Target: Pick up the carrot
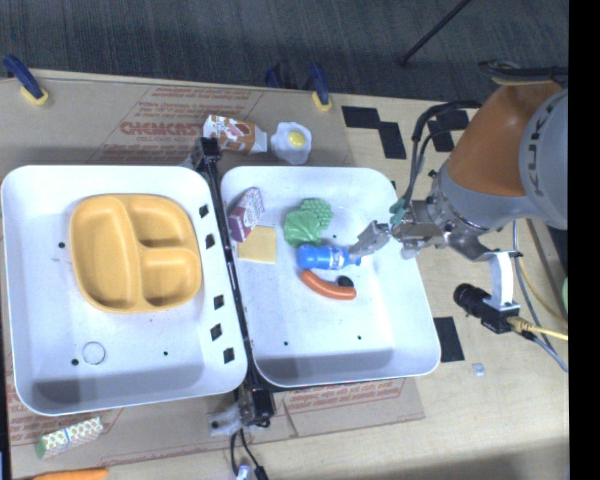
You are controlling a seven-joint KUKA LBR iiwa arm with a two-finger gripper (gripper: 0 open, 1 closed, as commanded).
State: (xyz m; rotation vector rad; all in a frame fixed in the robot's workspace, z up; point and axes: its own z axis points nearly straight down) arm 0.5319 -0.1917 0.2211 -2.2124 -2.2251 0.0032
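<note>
Several things crowd the spot where the pincer [365,240] hangs, low over the right part of the right bin [410,318]. Its tip sits at the right end of a blue bottle [323,258], touching it or nearly so, and from this slanted view I cannot tell whether the pincer is wide or narrow, nor whether anything is caught in it.

That closeness is the main risk. I judge that a descent from here would land on the blue bottle, not the target, so the pincer could seize the wrong item or nudge the bottle into its neighbours. A green broccoli piece [308,220] lies just on the far side of the bottle, and a shove could push either one around the bin.

The carrot [329,286] lies flat on the bin floor, just nearer than the bottle and slightly left of the pincer tip, close beside it but apart. It is slim and rounded, running left to right, so a badly aligned approach might roll it away or pinch only its end.

Farther left in the same bin are a yellow cheese slice [260,245] and a dark purple packet [245,213]. The left bin [30,268] holds a yellow divided tray [135,250].
</note>
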